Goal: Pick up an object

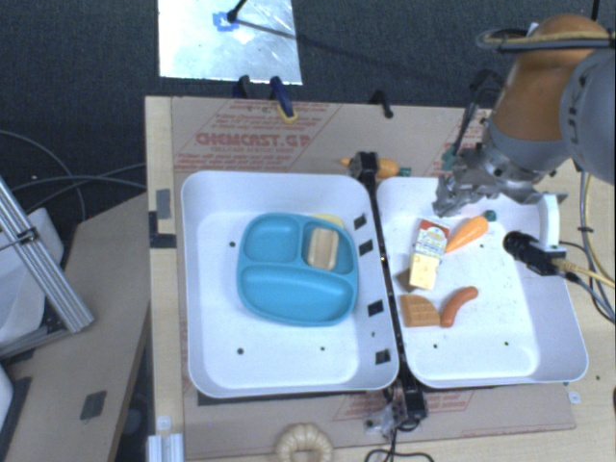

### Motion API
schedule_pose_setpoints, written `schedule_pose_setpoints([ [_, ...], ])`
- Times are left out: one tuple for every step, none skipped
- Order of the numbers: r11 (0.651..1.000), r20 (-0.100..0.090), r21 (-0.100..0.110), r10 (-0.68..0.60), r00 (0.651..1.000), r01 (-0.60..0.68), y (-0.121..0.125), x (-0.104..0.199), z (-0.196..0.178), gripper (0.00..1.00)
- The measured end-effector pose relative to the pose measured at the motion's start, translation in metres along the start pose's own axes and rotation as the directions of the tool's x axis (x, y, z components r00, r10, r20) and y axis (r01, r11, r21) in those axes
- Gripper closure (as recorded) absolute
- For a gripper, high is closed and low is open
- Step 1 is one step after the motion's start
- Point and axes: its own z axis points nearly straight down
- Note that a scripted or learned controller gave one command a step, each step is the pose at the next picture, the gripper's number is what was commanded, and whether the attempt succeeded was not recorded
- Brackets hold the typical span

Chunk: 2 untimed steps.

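The tool (449, 200) hangs just beside the toy carrot (467, 233); its state cannot be told. The carrot looks light, rigid and slick. Grasp its thick middle.

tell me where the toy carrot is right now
The toy carrot lies in the right bin, near its back, just right of the small red and white carton and just below the gripper.

The grey arm (568, 85) comes in from the right, its orange band uppermost. Its gripper (450, 198) hangs low, pointing downward.
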Motion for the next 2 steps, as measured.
schedule_pose_setpoints([
  [1.000,0.000,0.000,-0.001,1.000,0.001,0.028,0.035,0.002,1.00],
  [1.000,0.000,0.000,-0.001,1.000,0.001,0.052,0.071,0.008,1.00],
])
